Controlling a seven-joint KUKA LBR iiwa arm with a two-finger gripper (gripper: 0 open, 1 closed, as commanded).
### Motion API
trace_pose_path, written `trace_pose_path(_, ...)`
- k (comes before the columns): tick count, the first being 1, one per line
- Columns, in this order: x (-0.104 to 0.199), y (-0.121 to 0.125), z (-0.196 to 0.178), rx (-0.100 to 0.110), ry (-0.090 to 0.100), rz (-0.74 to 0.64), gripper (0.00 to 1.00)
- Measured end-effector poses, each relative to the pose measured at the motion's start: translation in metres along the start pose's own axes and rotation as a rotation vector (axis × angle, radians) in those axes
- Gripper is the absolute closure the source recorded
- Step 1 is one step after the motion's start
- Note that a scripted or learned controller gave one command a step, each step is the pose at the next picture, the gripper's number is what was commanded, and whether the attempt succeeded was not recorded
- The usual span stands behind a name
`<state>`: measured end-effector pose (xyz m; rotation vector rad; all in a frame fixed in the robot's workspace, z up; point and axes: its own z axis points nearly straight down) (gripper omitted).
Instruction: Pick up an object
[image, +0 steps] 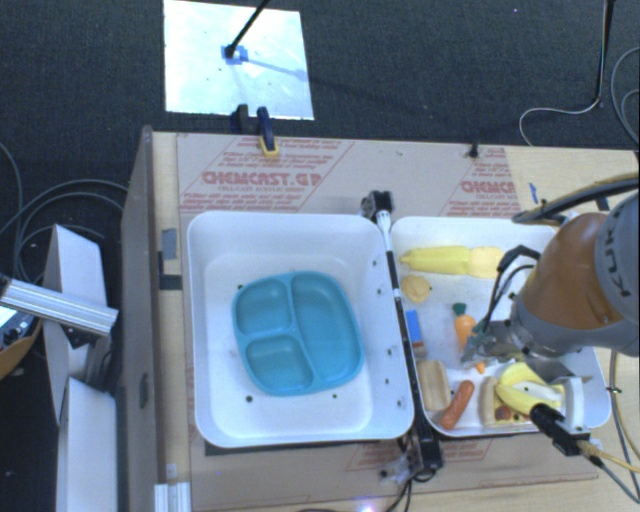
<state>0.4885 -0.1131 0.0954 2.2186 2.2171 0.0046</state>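
The right white bin (500, 229) holds several toy foods. A yellow corn cob (450, 261) lies along its far side, and a small round yellow piece (417, 289) sits just below it. An orange carrot (464, 326) is in the middle. At the near side are a tan block (433, 384), a red-brown sausage (457, 404) and a yellow banana (525, 390). My gripper (477, 350) is low in this bin, just below the carrot and left of the banana. The arm's body hides what lies under it.
The left white bin (290, 222) holds a blue divided plate (297, 330). A small blue piece (411, 325) lies by the wall between the two bins. The grey and orange arm (575, 285) covers the right bin's right side. Cardboard lines the bench behind the bins.
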Motion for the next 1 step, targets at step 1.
trace_pose_path(1, 0.0712, 0.0001, -0.0936, -0.002, 0.003, -0.011, 1.0)
